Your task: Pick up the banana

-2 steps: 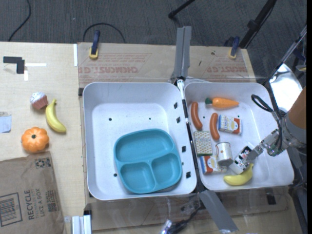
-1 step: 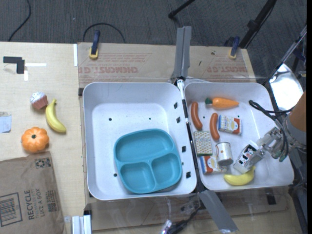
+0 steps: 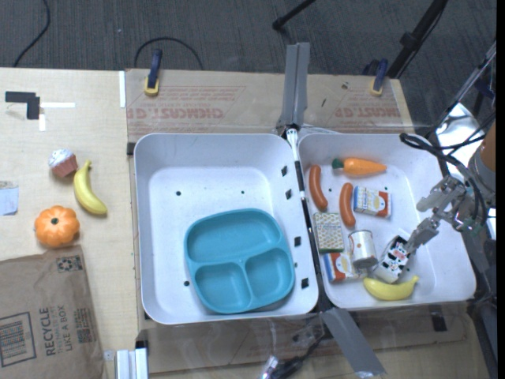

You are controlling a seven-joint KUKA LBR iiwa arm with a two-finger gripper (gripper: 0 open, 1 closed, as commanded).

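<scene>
A yellow banana (image 3: pixel 389 288) lies at the near edge of the right bin (image 3: pixel 442 279), just below a small black-and-white toy (image 3: pixel 393 260). My gripper (image 3: pixel 414 226) hangs over the right side of this bin, up and to the right of the banana and apart from it. Its fingers (image 3: pixel 430 199) are spread open with nothing between them; the lower fingertip is close above the black-and-white toy. A second banana (image 3: pixel 88 189) lies on the bench far to the left, outside both bins.
The right bin also holds a carrot (image 3: pixel 361 166), two sausages (image 3: pixel 318 187), a small carton (image 3: pixel 371 201), a can (image 3: pixel 362 249) and flat packets (image 3: pixel 328 232). A blue divided plate (image 3: pixel 237 260) sits in the left bin. A cupcake (image 3: pixel 61 163) and pumpkin (image 3: pixel 56 226) lie on the left bench.
</scene>
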